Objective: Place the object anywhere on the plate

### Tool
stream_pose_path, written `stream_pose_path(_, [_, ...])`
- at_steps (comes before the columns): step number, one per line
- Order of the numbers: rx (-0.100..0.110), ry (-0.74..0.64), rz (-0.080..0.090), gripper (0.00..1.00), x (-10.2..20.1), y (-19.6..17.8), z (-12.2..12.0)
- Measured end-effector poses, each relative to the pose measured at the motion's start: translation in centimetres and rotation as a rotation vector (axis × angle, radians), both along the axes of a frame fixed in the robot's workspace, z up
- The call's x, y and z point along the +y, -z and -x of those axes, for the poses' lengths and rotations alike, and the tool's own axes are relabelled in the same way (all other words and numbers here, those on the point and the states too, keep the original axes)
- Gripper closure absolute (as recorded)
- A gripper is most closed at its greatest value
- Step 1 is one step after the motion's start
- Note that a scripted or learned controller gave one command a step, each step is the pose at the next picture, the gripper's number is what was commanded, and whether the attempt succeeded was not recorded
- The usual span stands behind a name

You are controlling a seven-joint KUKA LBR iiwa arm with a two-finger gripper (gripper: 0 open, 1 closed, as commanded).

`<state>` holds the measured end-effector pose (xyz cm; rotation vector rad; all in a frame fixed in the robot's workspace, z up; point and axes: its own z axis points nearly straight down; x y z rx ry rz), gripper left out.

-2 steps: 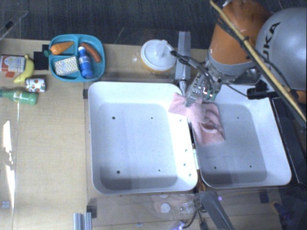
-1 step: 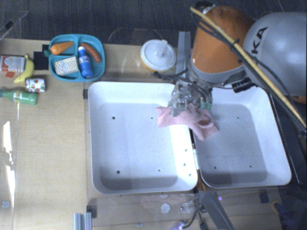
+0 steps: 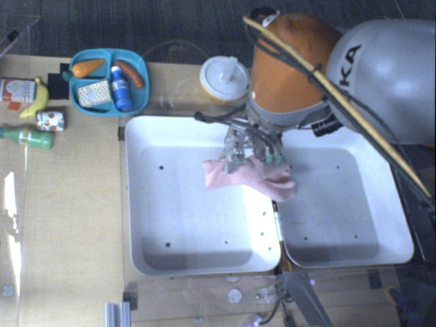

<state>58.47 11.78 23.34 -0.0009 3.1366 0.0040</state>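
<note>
Item one, the arm: grey with an orange band, entering over the bench's far right corner and ending above the shared edge of the bins.

Item two, the left bin, white and shallow. Item three, the right bin, touching it along one long edge.

Item four, the pink cloth: we record it draped at the far end of that shared edge, mostly on the left bin's side, one corner lapping the right. Its long axis runs left to right across the bins, drooping slightly rightward.

Item five, the gripper: it sits directly over the cloth's upper fold; we cannot tell how the jaws stand.

Item six, a blue divided plate holding toy food, at the bench's far left edge.

Item seven, a lidded cup, beside it.
</note>
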Motion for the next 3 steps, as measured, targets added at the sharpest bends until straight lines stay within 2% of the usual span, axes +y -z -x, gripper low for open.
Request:
stream_pose_path(1, [0.001, -0.003, 0.0, 1.0, 4.9, -0.5, 2.1])
stream_pose_path(2, [0.002, -0.001, 0.0, 1.0, 8.8, 0.8, 5.1])
stream_pose_path(3, [0.001, -0.001, 0.0, 0.0, 8.8, 0.8, 5.1])
